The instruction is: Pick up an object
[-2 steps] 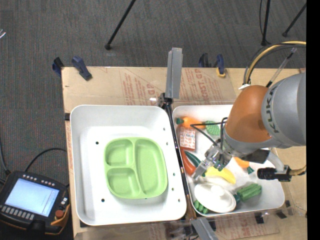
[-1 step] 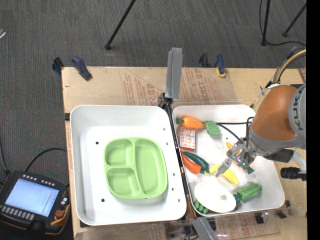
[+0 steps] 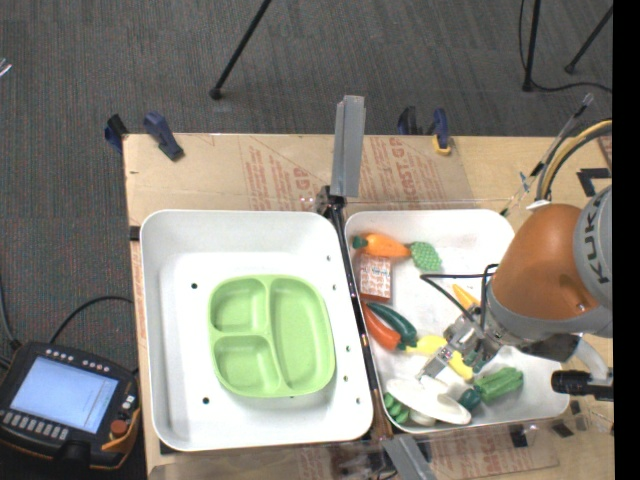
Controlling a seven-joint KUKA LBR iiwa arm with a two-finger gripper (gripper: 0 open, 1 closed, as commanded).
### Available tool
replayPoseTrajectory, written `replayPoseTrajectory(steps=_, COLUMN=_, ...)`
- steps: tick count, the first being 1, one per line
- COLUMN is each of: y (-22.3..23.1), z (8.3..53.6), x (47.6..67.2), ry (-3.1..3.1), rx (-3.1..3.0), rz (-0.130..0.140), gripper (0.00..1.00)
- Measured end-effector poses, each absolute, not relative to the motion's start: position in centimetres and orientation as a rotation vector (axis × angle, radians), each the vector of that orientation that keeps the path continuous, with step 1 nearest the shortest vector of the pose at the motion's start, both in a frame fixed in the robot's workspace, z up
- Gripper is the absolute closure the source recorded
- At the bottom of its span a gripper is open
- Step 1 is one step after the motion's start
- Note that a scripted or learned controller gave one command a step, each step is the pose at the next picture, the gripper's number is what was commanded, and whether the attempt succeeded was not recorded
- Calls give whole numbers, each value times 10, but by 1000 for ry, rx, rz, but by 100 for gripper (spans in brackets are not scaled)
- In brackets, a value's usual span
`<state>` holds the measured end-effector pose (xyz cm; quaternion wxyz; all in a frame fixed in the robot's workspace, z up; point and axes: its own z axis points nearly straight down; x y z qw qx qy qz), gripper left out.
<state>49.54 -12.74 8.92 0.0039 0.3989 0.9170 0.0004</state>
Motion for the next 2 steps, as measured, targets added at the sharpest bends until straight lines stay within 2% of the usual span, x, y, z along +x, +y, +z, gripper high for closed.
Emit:
replayPoseTrajectory(steps=1, y=-128, z=98, x=495, ry=2878, rx=1248, rz=1, gripper=100)
replayPoseTrajectory(steps=2, y=-101, z=230, x=487, ry=2838, rx=1317, rz=6, gripper=100)
